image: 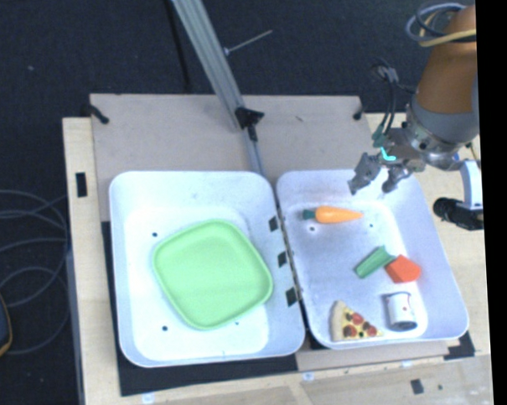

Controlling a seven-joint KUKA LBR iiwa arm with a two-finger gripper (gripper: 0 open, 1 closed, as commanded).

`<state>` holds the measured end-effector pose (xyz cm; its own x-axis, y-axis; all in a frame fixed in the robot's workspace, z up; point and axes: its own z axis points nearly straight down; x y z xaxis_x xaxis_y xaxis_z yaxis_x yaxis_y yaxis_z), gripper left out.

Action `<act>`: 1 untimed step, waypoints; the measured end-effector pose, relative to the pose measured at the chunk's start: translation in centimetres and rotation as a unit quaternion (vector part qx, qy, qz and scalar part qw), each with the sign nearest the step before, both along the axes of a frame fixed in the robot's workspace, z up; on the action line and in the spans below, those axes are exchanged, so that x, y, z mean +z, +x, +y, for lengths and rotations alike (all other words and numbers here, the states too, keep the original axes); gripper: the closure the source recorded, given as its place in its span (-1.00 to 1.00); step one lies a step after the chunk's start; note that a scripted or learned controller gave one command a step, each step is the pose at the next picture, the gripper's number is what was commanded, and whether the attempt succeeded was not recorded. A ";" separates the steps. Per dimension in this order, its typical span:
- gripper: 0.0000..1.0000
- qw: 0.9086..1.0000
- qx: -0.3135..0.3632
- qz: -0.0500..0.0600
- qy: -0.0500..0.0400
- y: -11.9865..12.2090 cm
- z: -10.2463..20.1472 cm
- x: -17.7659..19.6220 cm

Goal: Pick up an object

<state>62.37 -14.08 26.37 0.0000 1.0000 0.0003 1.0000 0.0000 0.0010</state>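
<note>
The right bin (422, 224) holds an orange toy carrot (336, 214) near its far left. Lower down lie a green block (371, 262), an orange-red block (402, 270), a small silver can (399, 310) and a toy pizza slice (353, 321). My gripper (377, 178) hangs over the bin's far edge, up and to the right of the carrot. Its two dark fingers stand apart and open, with nothing between them.
The left bin (136, 202) bears a light green square plate (211, 273). A slanted metal pole (215, 61) rises from behind the bins' shared edge. Cables (20, 241) lie off the bench at left.
</note>
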 end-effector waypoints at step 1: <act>-1.00 1.000 0.000 0.000 0.000 0.0 0.0 0.0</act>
